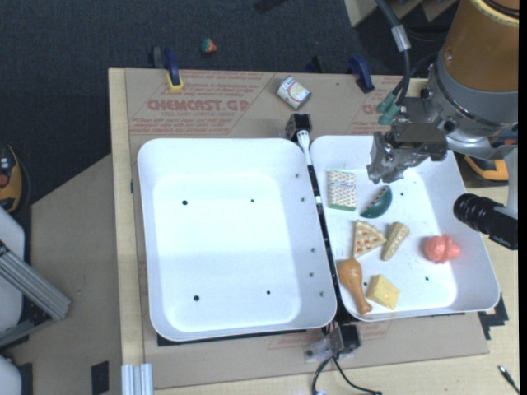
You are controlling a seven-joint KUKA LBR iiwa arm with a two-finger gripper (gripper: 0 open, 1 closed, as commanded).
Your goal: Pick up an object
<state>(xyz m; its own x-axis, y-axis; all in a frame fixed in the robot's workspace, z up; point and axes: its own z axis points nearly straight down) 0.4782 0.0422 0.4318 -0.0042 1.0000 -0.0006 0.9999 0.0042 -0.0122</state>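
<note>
The right bin (461,299) holds several toy food items. A pale green-and-white waffle block (342,189) lies at its left, a teal curved piece (379,204) beside it, a pizza slice (366,239), a tan cone-like piece (396,239), a pink lump (440,249), a chicken drumstick (353,280) and a yellow cheese wedge (383,291). My gripper (384,171) hangs over the upper part of the right bin, just above the teal piece and right of the waffle block. Nothing shows between its fingers.
The left bin (156,171) sits beside the right one on a cardboard-covered bench. A small wrapped object (293,92) lies on the cardboard behind the bins. Blue clamps (171,62) hold the board's back edge. A black cylinder (482,214) juts in at the right.
</note>
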